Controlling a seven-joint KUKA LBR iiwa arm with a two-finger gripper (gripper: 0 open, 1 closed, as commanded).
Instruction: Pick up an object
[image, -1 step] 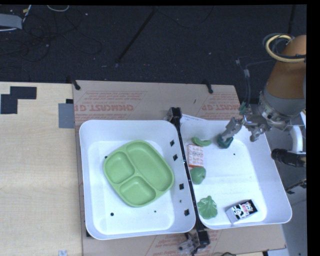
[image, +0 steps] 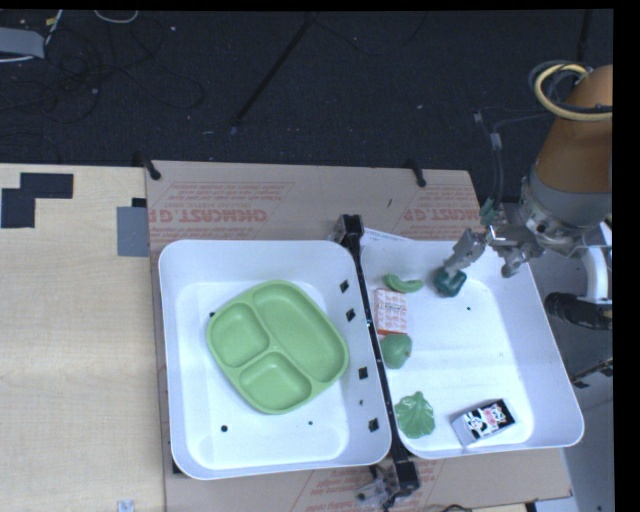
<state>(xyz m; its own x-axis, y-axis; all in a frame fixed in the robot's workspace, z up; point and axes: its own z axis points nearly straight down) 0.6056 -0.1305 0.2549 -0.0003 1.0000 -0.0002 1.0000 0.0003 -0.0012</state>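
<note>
We are seeing a small dark teal object (image: 449, 282) sitting near the far edge of the right bin (image: 520, 345), with one finger of the jaws (image: 487, 257) reaching down to it; whether the jaws are gripping it or standing open, we cannot tell. Around it are lying a green leaf-shaped piece (image: 404, 284), a red-printed packet (image: 391, 311), a green lump (image: 397, 349), a leafy green piece (image: 414, 414) and a black-and-white carton (image: 484, 420). The left bin (image: 195, 400) is holding a green divided plate (image: 276, 345).
</note>
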